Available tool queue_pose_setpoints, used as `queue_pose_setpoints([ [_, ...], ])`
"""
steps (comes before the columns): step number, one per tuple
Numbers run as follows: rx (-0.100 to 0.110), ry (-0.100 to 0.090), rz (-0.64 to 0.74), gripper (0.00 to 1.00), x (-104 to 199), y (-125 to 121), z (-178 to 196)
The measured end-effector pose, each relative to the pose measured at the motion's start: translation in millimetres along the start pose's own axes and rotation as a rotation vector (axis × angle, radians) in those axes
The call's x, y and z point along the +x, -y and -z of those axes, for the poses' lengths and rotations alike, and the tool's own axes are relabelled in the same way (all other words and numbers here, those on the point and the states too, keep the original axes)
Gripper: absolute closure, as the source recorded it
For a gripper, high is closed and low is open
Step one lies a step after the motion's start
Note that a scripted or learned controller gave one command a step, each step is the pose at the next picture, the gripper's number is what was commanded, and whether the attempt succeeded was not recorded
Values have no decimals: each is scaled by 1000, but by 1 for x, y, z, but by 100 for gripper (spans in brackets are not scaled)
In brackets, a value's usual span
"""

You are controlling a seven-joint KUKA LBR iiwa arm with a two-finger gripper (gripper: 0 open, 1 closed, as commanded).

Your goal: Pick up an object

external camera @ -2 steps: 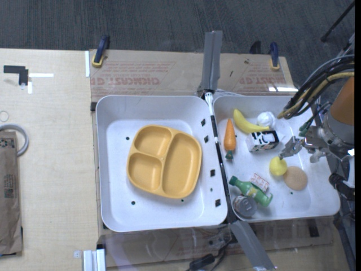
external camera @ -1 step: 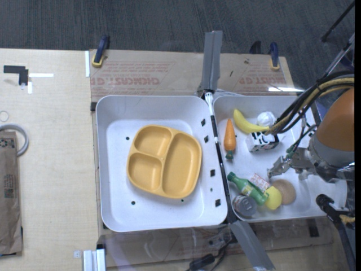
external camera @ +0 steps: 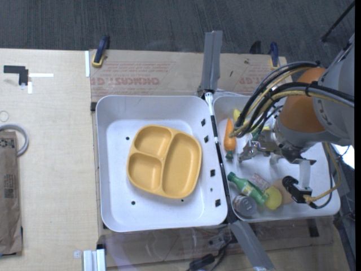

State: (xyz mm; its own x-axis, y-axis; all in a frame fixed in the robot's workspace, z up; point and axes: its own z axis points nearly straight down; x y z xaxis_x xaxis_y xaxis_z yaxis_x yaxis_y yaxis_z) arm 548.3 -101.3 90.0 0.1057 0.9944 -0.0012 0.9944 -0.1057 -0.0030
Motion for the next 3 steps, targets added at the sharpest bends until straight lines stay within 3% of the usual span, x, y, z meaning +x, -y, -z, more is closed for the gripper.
queue_pose_setpoints([
  [1,8,3,-86,0,-22,-102,1],
  [2,17,7,-86,100,-23,-100,8],
  [3,-2,2,120,100,54,-96,146],
])
